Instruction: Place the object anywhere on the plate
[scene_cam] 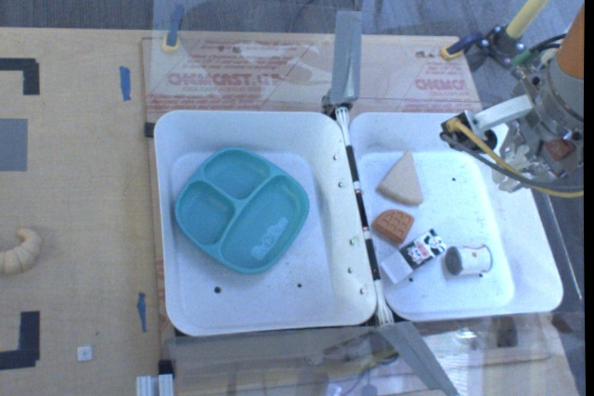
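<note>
A teal plate [241, 210] with three compartments lies in the left white bin [186, 292], with nothing on it. The right bin [520, 283] holds a tan wedge-shaped piece [401, 180], a brown waffle-like square [393, 224], a small black-and-white carton [422, 251] and a grey-and-white cylinder with a red mark [467, 260]. My gripper [516, 160] hangs over the right bin's far right side, to the right of the wedge and apart from all the objects. Cables and the wrist body crowd it.
A pale croissant-like thing [19, 251] lies on the wooden bench at far left. A grey divider strip [346, 60] runs back from between the bins. Yellow and black cables [483, 148] loop beside the wrist.
</note>
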Tool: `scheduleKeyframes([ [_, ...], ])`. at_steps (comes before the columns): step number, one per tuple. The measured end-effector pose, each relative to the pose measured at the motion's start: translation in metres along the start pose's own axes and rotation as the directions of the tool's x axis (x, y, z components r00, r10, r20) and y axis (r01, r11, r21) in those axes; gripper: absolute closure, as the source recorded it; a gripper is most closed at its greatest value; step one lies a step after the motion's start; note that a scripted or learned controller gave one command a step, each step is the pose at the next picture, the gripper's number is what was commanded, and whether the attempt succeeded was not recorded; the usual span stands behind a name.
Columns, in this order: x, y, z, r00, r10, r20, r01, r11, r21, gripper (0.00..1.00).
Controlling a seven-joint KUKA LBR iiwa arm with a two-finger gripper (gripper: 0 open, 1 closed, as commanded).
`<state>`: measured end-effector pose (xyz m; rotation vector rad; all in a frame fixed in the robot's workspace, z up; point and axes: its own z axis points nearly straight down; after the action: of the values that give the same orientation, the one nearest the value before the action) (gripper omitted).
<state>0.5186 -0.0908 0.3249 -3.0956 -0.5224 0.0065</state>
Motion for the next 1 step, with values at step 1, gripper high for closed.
scheduleKeyframes([
  [1,0.0514,-0.0234,-0.0897,1.0,0.012,-0.002,-0.012,1.0,-0.002,1.0],
])
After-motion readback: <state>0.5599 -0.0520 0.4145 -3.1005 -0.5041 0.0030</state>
